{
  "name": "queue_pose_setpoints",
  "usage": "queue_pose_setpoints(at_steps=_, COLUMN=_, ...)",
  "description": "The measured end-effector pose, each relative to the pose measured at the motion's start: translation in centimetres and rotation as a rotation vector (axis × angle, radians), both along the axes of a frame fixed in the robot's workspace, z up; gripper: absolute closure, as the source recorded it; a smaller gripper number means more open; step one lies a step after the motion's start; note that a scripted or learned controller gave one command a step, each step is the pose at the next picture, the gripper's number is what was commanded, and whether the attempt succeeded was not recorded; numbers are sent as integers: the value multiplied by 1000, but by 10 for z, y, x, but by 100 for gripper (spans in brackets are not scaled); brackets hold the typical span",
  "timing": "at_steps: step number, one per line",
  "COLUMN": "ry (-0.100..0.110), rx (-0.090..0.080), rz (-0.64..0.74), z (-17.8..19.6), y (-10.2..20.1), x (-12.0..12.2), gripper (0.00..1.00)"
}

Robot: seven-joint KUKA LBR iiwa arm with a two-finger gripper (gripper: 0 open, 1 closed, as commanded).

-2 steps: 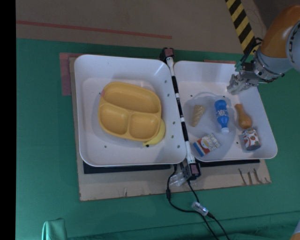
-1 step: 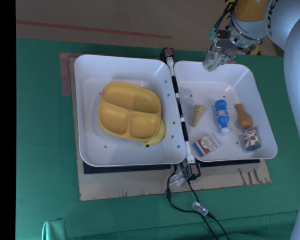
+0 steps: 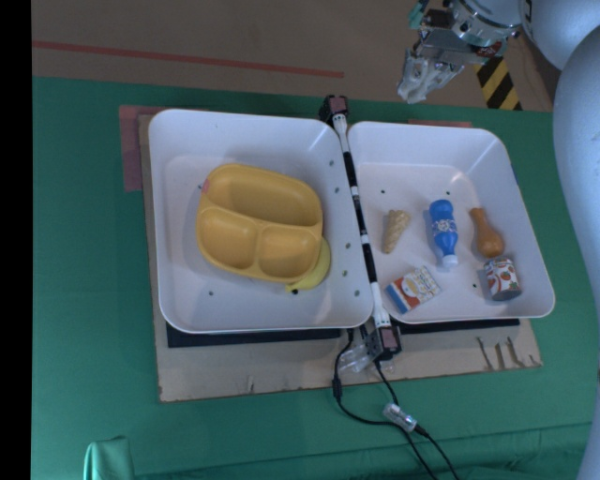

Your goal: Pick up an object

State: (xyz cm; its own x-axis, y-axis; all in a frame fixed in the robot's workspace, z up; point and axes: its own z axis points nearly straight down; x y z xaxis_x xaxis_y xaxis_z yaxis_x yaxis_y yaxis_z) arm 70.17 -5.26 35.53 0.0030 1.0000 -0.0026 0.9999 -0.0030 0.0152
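Above the right bin's [image 3: 487,141] far edge — gripper [image 3: 415,84], touching nothing.

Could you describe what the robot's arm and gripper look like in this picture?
The arm is a smooth, rounded, light grey body along the view's right side. Its wrist housing is metallic grey with dark fittings. The gripper is small and pale, whitish-grey, with short fingers on a blocky grey mount.
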Motion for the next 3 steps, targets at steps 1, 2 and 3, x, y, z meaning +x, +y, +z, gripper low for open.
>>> queue_pose_setpoints(at_steps=1, ry=1, rx=0, rz=-2, z=34, y=23, x=-1, gripper=100)
queue_pose_setpoints(at_steps=2, ry=2, rx=0, rz=-2, z=47, y=70, x=-1, gripper=100)
queue_pose_setpoints(at_steps=3, ry=2, rx=3, rz=-1, z=44, y=135, x=-1, gripper=100)
